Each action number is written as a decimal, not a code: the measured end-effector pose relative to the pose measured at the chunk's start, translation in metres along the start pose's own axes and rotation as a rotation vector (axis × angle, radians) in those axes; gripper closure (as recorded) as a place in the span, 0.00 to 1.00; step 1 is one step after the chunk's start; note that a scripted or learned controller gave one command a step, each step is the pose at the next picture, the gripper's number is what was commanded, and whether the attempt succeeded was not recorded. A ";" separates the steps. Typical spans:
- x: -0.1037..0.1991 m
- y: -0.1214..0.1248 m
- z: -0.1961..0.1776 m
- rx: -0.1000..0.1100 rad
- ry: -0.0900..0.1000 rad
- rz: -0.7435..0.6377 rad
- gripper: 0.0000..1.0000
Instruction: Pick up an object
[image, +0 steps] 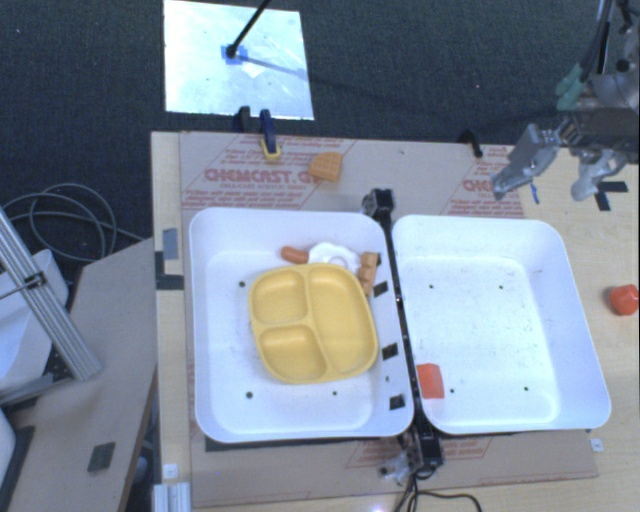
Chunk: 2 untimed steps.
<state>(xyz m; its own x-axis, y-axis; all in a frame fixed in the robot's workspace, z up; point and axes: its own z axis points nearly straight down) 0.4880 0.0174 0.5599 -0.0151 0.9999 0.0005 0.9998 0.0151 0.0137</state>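
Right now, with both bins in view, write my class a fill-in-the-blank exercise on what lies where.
1. The yellow divided plate lies in the ____ bin.
2. The plate has ____ compartments.
3. The orange block lies in the right bin, near its ____ wall.
4. The waffle piece lies ____ the bins.

Missing words: left; three; left; outside

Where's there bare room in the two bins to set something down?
The right bin is mostly bare floor, apart from an orange block at its near-left corner. The left bin is crowded: the yellow tray fills its middle, small food pieces lie behind it. Only strips along its left and near walls stay free.
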 end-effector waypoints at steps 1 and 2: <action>0.000 0.001 -0.012 -0.004 0.000 -0.003 1.00; 0.000 0.001 -0.011 -0.003 0.000 -0.004 0.00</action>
<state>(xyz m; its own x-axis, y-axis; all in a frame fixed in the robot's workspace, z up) 0.4884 0.0172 0.5711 -0.0189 0.9998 0.0005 0.9997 0.0189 0.0167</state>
